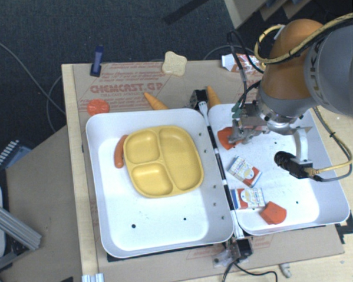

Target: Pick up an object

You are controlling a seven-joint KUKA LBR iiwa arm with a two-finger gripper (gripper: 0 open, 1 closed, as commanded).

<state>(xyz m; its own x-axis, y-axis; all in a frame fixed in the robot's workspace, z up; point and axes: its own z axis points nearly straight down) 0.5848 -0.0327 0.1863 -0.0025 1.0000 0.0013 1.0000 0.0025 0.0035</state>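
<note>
Camera view: gripper (242,130) lowered into right bin (327,201) at its upper left corner, presumably to grasp the orange-red object (225,138) just beside it. Finger state: cannot tell (wrist housing overhangs them). Object's right edge hidden; contact unclear.

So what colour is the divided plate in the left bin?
Yellow. The divided plate shows it plainly in the camera view.

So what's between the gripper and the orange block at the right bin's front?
Camera view: two small cartons, one above the other, between gripper and orange block.
</note>
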